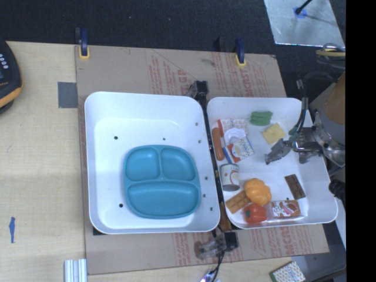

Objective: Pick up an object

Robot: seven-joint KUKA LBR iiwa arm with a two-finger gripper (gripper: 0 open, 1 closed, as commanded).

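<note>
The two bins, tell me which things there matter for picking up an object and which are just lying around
For the job:
gripper, above the right bin
orange pepper
tomato
green item
yellow sponge piece
brown bar

Lying about:
blue divided plate in the left bin
blue clamps

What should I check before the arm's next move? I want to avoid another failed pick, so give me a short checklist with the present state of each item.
1. Tool is over the right bin: ok, it hangs above the bin's bare middle.
2. Tool carries nothing: ok, no object shows between its fingers.
3. Finger opening: cannot tell from this slant.
4. A target lies close by: ok, the yellow sponge piece and the green object sit just beyond the tool, apart from each other.
5. Targets free of clutter: not ok for the orange pepper, tomato and cracker, which crowd together.
6. Left bin contents: ok, the blue divided plate lies flat.
</note>
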